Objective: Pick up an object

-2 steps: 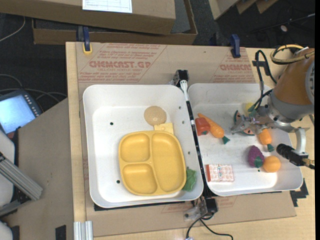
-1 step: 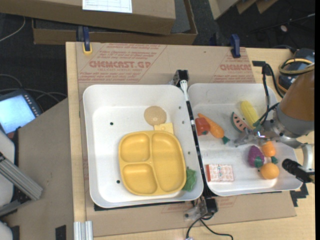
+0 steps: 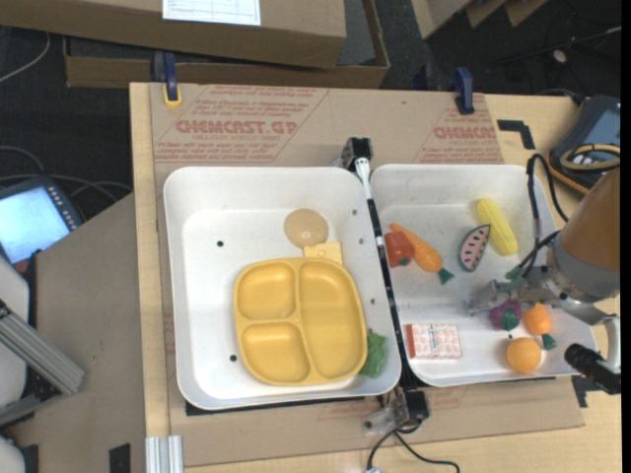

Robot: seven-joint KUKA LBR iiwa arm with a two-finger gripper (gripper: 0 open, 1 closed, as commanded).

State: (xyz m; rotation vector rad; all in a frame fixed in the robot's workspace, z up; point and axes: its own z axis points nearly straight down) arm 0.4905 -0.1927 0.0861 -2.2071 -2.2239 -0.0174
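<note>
Gripper (image 3: 496,302) low in rt bin (image 3: 434,180), tips at purple toy (image 3: 507,313) w/ small orange piece (image 3: 537,319) just beside, orange ball (image 3: 525,354) near; can't tell grip state.

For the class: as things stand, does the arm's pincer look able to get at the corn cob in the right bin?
Probably yes. The corn cob lies uncovered near the far wall of the right bin, with only a watermelon slice beside it. The pincer hangs low over the same bin, nothing standing between them.
</note>
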